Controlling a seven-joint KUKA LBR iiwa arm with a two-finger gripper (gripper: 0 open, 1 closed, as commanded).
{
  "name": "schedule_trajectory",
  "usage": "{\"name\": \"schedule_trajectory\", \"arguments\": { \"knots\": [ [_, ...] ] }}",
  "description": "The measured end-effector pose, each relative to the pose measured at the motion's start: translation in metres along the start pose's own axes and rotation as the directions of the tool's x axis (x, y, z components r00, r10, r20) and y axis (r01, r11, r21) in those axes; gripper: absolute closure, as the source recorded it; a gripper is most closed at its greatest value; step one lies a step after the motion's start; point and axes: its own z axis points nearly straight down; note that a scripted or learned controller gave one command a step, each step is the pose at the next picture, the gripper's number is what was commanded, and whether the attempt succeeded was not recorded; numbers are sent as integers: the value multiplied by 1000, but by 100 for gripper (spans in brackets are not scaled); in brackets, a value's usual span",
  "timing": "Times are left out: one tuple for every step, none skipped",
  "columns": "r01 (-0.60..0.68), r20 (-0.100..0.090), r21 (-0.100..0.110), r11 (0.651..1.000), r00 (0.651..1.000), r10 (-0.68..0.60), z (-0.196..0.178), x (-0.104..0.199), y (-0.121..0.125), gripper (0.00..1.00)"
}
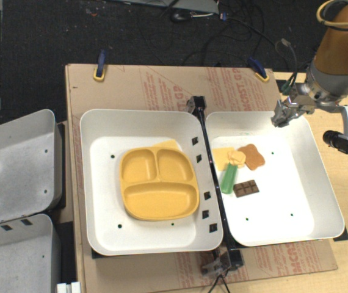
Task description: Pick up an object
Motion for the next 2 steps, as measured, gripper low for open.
{"name": "schedule_trajectory", "arguments": {
  "knots": [
    [5,-3,4,1000,1000,-5,-8,53,1,100],
    [5,-3,5,1000,1000,-5,-21,107,-11,100]
  ]
}}
